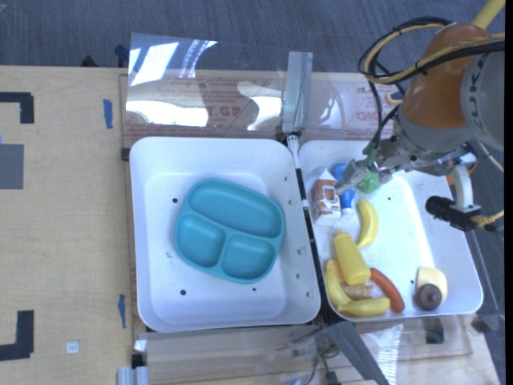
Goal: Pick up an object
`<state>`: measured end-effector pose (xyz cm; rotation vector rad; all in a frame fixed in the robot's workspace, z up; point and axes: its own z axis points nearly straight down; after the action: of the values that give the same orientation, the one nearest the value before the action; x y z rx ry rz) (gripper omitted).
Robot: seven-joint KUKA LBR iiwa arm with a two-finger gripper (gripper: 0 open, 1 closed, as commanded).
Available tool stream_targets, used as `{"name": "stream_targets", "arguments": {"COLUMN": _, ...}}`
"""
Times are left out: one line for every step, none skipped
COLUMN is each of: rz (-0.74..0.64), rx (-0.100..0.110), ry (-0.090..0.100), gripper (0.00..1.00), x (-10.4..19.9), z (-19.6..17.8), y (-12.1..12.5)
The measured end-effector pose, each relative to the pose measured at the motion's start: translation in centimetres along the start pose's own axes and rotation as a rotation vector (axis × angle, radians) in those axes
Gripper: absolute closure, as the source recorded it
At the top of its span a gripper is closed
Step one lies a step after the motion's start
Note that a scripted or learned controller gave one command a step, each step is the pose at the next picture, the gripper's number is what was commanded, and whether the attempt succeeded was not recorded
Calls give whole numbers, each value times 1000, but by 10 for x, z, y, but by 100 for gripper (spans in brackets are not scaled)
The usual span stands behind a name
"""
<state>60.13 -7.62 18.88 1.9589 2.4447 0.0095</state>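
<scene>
Early in the pick, by the look of it, with no lift to report. Looking at the gripper (358, 175): low over the far left corner of the right bin (463, 257), at the end of the arm (449, 95) reaching in from the right. Impossible to tell whether spread or pressed together, since the wrist hardware hides the tip, and impossible to call anything held. So, judged from here: approach done or nearly so, while the grasp, the rise and the carry are all left to do. Now for the candidates, crowded right at the tip: a green piece (369, 183) touching or just beside it on the near side, a blue piece (340, 172) just beside it toward the divider, and a carton (325, 198) near, a little closer to the camera against the bin's left wall. Likeliest target one of those three, though hard to say which. Farther down the bin, well apart from the tip: a banana (368, 222), a yellow bottle (350, 259), a second banana (345, 293) along the near wall, a sausage (388, 289) and a round yellow piece (430, 289) in the near right corner. Over in the left bin (152, 215), a teal plate (230, 229) — lying flat, nowhere near the action.
</scene>
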Motion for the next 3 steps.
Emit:
{"name": "stream_targets", "arguments": {"rz": -29, "rx": -15, "ry": -8, "gripper": 0, "x": -26, "z": 71, "y": -17}}
{"name": "stream_targets", "arguments": {"rz": 75, "rx": 9, "ry": 0, "gripper": 0, "x": -74, "z": 77, "y": -39}}
{"name": "stream_targets", "arguments": {"rz": 84, "rx": 4, "ry": -1, "gripper": 0, "x": -38, "z": 101, "y": -78}}
